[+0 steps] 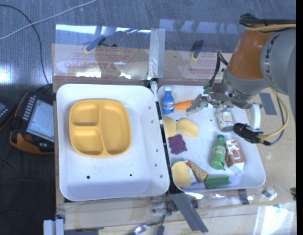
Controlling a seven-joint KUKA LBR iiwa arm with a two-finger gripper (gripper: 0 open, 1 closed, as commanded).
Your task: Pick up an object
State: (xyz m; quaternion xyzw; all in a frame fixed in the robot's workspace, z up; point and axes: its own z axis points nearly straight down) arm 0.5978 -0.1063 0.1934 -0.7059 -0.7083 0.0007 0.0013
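We see grey carpet w/ cables around bench, two white bins (112, 187) mid-frame. Gripper (206, 102) hangs over right bin's upper part; can't tell jaw state. Orange carrot (183, 105) lies just left of it, apart.

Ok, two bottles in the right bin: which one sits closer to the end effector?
The blue bottle, with the white cap, at the bin's top-left corner. It lies nearer the end effector than the green bottle, which lies lower in the bin.
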